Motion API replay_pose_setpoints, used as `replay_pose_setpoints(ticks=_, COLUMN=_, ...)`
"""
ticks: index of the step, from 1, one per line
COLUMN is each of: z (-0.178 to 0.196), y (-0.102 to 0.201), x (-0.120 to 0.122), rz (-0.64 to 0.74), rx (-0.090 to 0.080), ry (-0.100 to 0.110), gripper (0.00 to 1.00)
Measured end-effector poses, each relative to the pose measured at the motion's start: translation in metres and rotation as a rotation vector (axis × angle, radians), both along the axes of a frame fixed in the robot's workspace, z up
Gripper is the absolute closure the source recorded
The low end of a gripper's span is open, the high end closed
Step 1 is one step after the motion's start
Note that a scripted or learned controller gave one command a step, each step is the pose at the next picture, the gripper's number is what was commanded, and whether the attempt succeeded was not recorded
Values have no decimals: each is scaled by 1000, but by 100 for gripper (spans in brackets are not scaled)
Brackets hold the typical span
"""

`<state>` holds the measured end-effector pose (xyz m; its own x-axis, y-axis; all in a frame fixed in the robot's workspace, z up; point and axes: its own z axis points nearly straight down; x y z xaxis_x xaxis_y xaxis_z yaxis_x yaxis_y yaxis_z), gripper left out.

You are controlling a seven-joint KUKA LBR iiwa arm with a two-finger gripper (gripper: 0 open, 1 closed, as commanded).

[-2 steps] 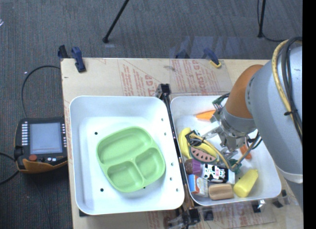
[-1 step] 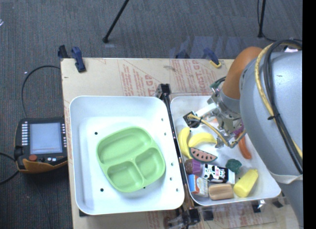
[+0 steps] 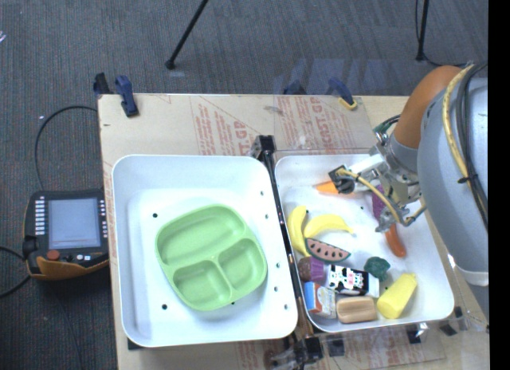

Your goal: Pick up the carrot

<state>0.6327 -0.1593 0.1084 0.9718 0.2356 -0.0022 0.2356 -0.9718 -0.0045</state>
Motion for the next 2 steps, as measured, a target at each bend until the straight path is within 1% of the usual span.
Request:
replay_pose_setpoints(ticks=1, z=-23, y=61, x=3, rz=-35, rx=4, ry=4, gripper=0)
replay_pose_setpoints(ticks=2, z=-22, y=75, x=4, rz=-38, rx=3, ry=5, gripper=0)
